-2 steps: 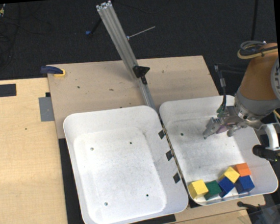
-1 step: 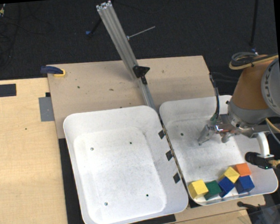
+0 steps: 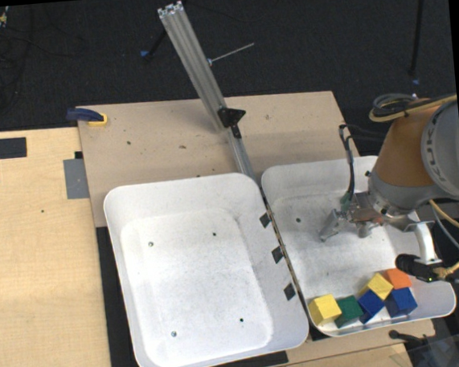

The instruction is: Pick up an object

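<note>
Hanging over bare floor in the middle of the right bin, the claw sits well apart from the blocks, and that gap is the main risk: closing where it is would catch nothing. Its two grey fingers look spread and nothing lies between them, so it holds no object.

The blocks sit bunched in the near corner of that bin: a yellow block, a green block, a blue block, a second yellow block, an orange block and another blue block. Packed so tightly, they leave little room for a finger to slip beside any one of them; a descent there could land on top of a block, shove the cluster against the bin wall, or pinch two at once and drop both.

The wrist and orange band of the arm cover the bin's far right side, so anything lying there is hidden. How low the fingertips ride above the floor is hard to judge from this slanted view. The left bin shows only its white floor.
</note>
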